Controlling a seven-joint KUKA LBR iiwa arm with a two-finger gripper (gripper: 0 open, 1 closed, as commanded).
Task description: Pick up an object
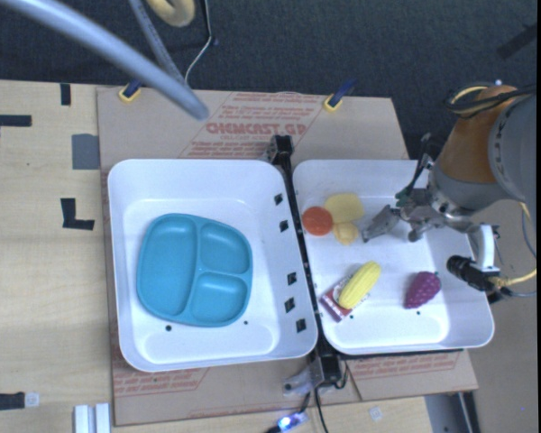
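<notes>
Nearest in the right bin (464, 332) lie the corn cob (360, 282) and purple grapes (422, 289), beyond them the gripper (379, 228) hovering, whether clamped I cannot tell, beside the yellow fruit (344, 208) and tomato (317, 221).

A wooden bench (36, 242) carries a cardboard sheet (243, 124); on the sheet sit 2 white bins, left (126, 188) and right (469, 332), touching.
</notes>
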